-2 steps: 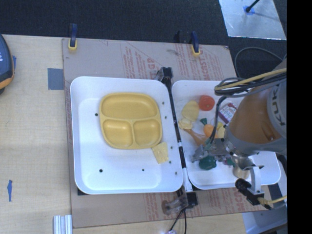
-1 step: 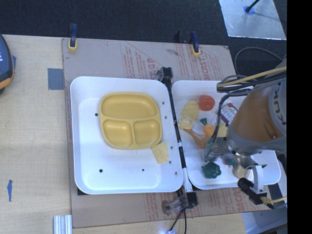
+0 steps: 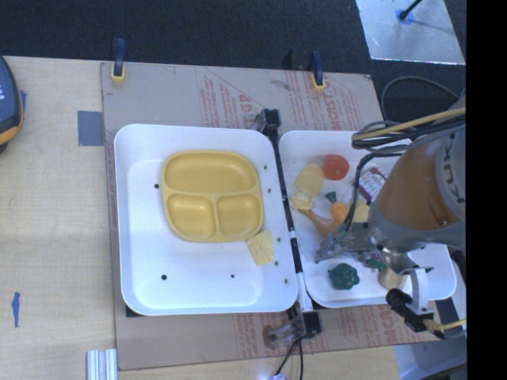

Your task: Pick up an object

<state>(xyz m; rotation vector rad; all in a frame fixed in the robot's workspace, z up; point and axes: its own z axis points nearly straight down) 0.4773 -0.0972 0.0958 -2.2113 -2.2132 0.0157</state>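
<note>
A grey KUKA arm (image 3: 416,192) with an orange band is reaching in over the right-hand white bin (image 3: 317,295), its bulk covering much of that bin's right half. The gripper (image 3: 348,242) is sitting low near the bin's middle, just above a dark green object (image 3: 344,275) lying toward the bin's near edge; whether the jaws are open or closed, or gripping anything, cannot be told. Toward the bin's far edge a red round object (image 3: 336,166) is lying beside a pale yellow piece (image 3: 309,180), with a small orange object (image 3: 339,210) close to the gripper. In the left bin (image 3: 131,212), a yellow divided tray (image 3: 212,194) is resting toward the far side, and a pale yellow wedge (image 3: 261,248) is lying just beside its near right corner.
</note>
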